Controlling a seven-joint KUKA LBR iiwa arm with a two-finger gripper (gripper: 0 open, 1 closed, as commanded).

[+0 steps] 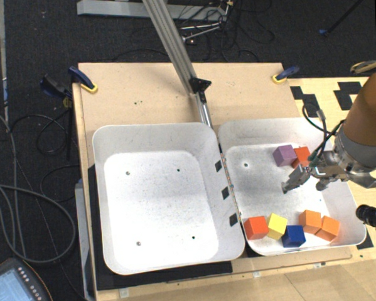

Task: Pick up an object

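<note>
You're looking at two white bins on the worktop (140,86). Right bin (257,155) is holding blocks: purple (284,155) w/ orange (301,154) beside the tool (294,181), five more along the near edge. Arm (363,131) is reaching in from the right, partly cut off. Tool's state: can't tell.

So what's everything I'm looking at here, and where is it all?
Bins: 2, white, side by side on the bench; left, right.
Purple block: 1, upper part of right bin.
Orange blocks: 4; one beside the purple, one at the front left of the right bin, two at its front right.
Yellow block: 1, front of right bin.
Blue block: 1, front of right bin, next to the yellow.
Clamps: 2, blue and yellow, back corners of the bench.
Arm: 1, grey and orange, reaching in from the right.
Gripper: 1, over the right bin.
</note>
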